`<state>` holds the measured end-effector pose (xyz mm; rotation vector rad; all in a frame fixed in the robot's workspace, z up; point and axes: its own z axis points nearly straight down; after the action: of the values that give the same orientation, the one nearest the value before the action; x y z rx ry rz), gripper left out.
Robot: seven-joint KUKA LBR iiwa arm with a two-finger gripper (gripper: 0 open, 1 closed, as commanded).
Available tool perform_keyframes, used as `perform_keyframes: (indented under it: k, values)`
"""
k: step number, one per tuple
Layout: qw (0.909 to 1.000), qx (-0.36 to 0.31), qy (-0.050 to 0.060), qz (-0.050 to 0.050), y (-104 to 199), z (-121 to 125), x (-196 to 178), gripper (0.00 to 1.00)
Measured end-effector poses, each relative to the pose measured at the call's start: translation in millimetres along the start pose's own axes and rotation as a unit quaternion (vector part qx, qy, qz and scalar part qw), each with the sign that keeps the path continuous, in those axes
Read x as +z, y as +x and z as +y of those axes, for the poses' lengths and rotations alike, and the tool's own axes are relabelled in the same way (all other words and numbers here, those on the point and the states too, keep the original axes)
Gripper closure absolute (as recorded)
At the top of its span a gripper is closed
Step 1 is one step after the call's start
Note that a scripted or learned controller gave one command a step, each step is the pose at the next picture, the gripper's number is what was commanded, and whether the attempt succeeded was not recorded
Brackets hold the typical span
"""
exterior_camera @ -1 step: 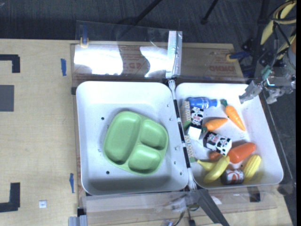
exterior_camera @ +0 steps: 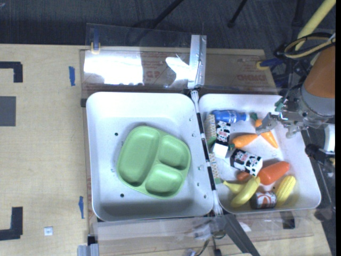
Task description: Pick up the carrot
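In the right bin point(exterior_camera: 311, 167) an orange tapered piece, which I take for the carrot point(exterior_camera: 270, 138), lies near the back, its tip pointing to the front. A rounder orange toy point(exterior_camera: 245, 141) lies just left of it. My gripper point(exterior_camera: 278, 127) hovers over the carrot's thick end, coming in from the right edge. Its fingers look open, one finger point(exterior_camera: 265, 121) at the carrot's back end and the other to the right. Nothing is held between them.
Around the carrot lie a blue bottle point(exterior_camera: 229, 116), two cow-patterned boxes point(exterior_camera: 246, 161), a red-orange vegetable point(exterior_camera: 274, 171), a banana point(exterior_camera: 242, 192), a corn cob point(exterior_camera: 286, 188) and a can point(exterior_camera: 265, 199). The left bin point(exterior_camera: 101, 159) holds a green divided plate point(exterior_camera: 153, 160).
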<state>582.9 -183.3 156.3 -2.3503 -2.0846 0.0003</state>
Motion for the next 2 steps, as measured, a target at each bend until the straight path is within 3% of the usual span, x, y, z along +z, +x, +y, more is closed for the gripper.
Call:
perform_keyframes:
  k: [1,2]
  values:
    - [0.9831,-0.183,-0.002,0.002,-24,15,60,0.00]
    - [0.9833,-0.182,-0.003,0.001,-25,15,50,1.00]
